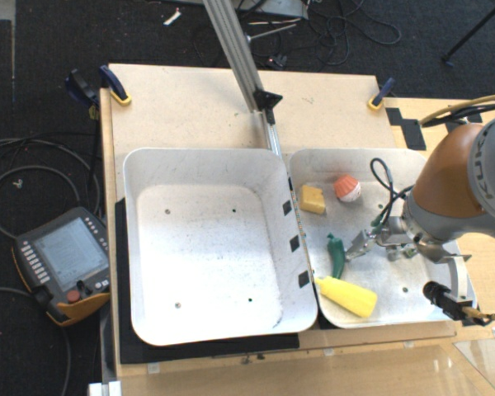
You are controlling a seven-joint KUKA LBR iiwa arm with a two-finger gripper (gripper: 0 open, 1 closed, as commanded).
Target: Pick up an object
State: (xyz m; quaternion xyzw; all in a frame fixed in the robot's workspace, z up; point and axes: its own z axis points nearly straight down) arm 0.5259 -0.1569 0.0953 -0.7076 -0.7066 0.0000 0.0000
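Several small objects lie in the right bin (412, 308). A yellow block (313, 199) and a red-and-white ball (347, 189) sit toward its far side. A slim green object (337, 255) lies near the bin's left wall, and a yellow oblong piece (346, 296) rests at the front left corner. My gripper (361, 244) is low over the middle of this bin, just right of the green object and apart from the ball and block. The grey arm with its orange band (450, 180) reaches in from the right and hides the bin's right side.
The left bin (140, 221) stands beside the right one, with a shared ridge between them. A slanted metal pole (235, 44) rises from the bench behind the bins. Clamps sit at the bench's far corners. A teach pendant (62, 262) lies on the floor to the left.
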